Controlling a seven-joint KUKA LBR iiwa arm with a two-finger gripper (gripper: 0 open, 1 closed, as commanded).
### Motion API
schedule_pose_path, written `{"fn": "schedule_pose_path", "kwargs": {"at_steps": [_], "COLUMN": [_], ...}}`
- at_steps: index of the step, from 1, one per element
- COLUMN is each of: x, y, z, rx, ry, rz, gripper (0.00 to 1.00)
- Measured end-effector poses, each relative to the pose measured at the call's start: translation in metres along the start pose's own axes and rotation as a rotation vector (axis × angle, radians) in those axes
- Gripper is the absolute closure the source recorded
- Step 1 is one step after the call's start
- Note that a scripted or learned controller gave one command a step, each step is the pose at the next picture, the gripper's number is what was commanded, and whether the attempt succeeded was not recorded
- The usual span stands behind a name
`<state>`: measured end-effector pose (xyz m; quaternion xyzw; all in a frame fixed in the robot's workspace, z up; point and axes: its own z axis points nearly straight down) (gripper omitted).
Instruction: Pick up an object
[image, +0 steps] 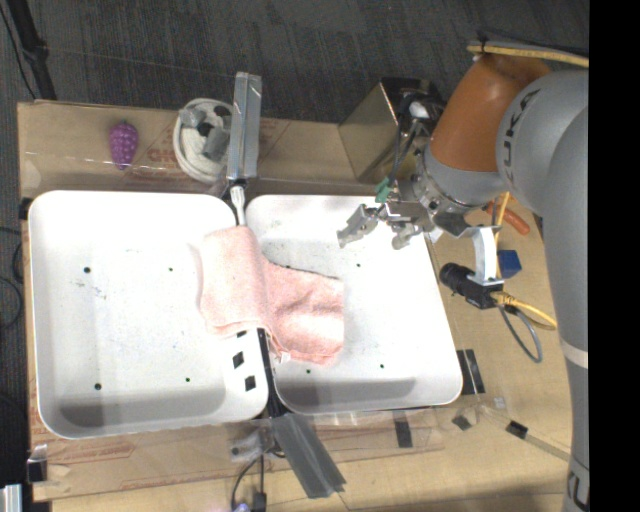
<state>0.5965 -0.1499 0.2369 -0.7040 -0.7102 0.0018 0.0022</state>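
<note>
Pink towel (270, 292) draped over divider between left bin (60, 300) and right bin (420, 340), long axis running roughly 10-to-4. Gripper (380, 226) hovers over right bin's upper area, fingers spread, nothing between them. Towel sits about 8 o'clock from gripper, near but apart.

You had one fixed camera set high above the table (480, 440), looking down at a slant. It took in both white bins (60, 300) side by side at middle distance, with the arm (530, 110) entering from the frame's right.
</note>
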Motion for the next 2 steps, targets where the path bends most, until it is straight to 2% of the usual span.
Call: {"fn": "schedule_pose_path", "kwargs": {"at_steps": [1,2], "x": [-0.009,-0.026], "y": [0.028,0.02], "z": [-0.086,0.023], "rx": [-0.005,-0.001], "ry": [-0.001,0.0], "rz": [-0.03,-0.17], "gripper": [0.0,0.0]}}
